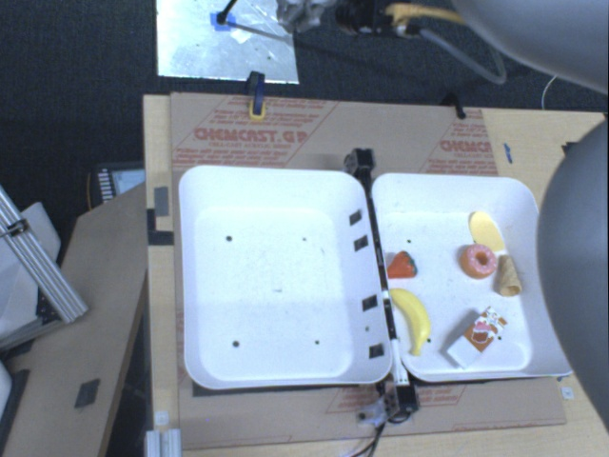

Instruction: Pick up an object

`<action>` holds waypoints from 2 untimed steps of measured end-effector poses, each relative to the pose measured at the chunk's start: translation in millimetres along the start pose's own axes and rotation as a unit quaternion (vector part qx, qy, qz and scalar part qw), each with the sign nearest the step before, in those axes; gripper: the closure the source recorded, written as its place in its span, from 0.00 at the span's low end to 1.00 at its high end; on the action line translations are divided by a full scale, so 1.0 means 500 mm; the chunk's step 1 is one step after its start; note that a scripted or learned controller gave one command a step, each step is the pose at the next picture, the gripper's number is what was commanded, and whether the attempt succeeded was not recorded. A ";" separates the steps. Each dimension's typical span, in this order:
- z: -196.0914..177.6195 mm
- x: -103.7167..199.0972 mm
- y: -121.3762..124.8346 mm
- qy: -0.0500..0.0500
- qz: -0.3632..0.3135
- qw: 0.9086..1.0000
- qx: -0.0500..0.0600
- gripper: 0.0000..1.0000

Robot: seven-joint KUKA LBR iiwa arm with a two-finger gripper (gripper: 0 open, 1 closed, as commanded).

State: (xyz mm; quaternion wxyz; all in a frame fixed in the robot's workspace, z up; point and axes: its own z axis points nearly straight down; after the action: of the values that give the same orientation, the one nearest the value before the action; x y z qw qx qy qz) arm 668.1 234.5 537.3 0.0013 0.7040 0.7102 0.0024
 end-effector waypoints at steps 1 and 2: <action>0.005 0.000 0.000 -0.001 -0.001 1.000 0.002 1.00; 0.005 0.000 0.000 -0.001 -0.001 1.000 0.002 1.00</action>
State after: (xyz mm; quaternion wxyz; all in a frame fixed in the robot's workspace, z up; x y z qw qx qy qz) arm 668.1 234.6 535.0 0.0005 0.7034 0.7108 0.0005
